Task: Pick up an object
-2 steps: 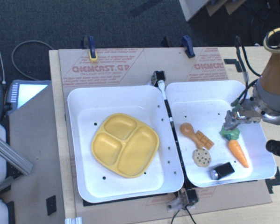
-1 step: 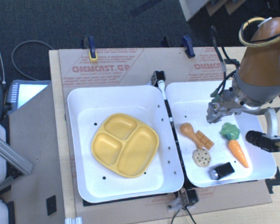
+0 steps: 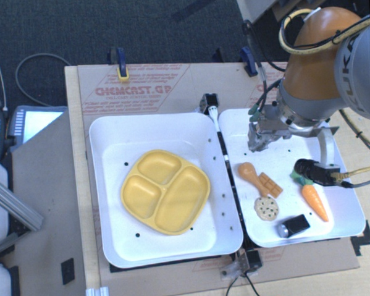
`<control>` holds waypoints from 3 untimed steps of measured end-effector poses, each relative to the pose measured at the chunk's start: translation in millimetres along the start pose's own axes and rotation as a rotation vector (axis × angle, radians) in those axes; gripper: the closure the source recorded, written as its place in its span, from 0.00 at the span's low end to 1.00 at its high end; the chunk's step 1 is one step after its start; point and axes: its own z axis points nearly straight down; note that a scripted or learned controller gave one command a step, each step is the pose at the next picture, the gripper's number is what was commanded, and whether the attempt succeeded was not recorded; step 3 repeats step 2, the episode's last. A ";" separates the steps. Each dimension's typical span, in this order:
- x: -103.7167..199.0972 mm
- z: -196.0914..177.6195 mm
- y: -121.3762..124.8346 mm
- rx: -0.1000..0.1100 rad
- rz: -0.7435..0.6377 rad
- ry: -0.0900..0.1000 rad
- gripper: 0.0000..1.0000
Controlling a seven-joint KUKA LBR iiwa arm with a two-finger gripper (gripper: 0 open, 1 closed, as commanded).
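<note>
The right bin (image 3: pixel 346 219) holds a tan spoon-shaped piece (image 3: pixel 247 170) with a brown waffle-like bar (image 3: pixel 270 186) against it. A round speckled cookie (image 3: pixel 266 208), a small black block (image 3: pixel 294 225) and an orange carrot (image 3: pixel 314 200) with a green top also lie there. My gripper (image 3: pixel 258 145) hangs over the upper left part of this bin, above and slightly right of the spoon-shaped piece, apart from it. I see nothing in it.
The left bin (image 3: pixel 106 179) holds a yellow three-compartment plate (image 3: pixel 165 192). A small black-and-white clip (image 3: pixel 208 103) sits at the far end of the seam between the bins. Blue clamps (image 3: pixel 122 64) stand at the board's far edge.
</note>
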 end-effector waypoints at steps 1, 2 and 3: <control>51.2 14.2 23.1 0.001 0.001 0.000 1.00; 89.3 26.5 51.6 0.000 0.002 0.000 1.00; 89.3 26.5 51.6 0.000 0.002 0.000 1.00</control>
